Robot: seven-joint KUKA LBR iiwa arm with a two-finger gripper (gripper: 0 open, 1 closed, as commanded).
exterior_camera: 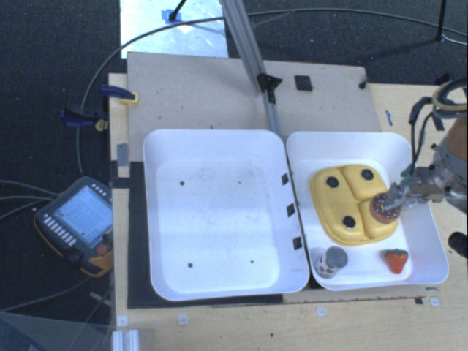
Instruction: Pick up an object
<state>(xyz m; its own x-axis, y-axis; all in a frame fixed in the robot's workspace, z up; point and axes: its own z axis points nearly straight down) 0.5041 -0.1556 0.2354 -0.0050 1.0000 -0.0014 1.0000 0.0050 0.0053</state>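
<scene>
At the bottom edge of the camera view, nearest the lens, a handheld controller [77, 225] is lying on the floor just left of the bench [197, 93], its cable trailing off across the dark carpet. Moving right, the left bin [157, 269] is sitting with its white floor bare apart from a few small dark holes, and it is touching the right bin [420, 265] along their shared edge. In the right bin a large yellow block [344, 196] with dark round spots is taking up the middle, a small grey-topped jar [330, 260] is standing near the front left corner, and a small red strawberry-like toy [395, 260] is resting near the front right. At the yellow block's right edge a small round brownish object [381, 208] is showing right at the tip of the gripper [390, 203], which is reaching in from the right on the grey arm [446, 170]. I cannot tell whether the jaws are clenched or released, nor whether the round object is truly being gripped or merely touched. The step in hand seems to be the grasp itself, over the block's right side. The next move probably calls for a firm closing on the round object and then a straight lift clear of the block; a glancing hold may be the risk here.
</scene>
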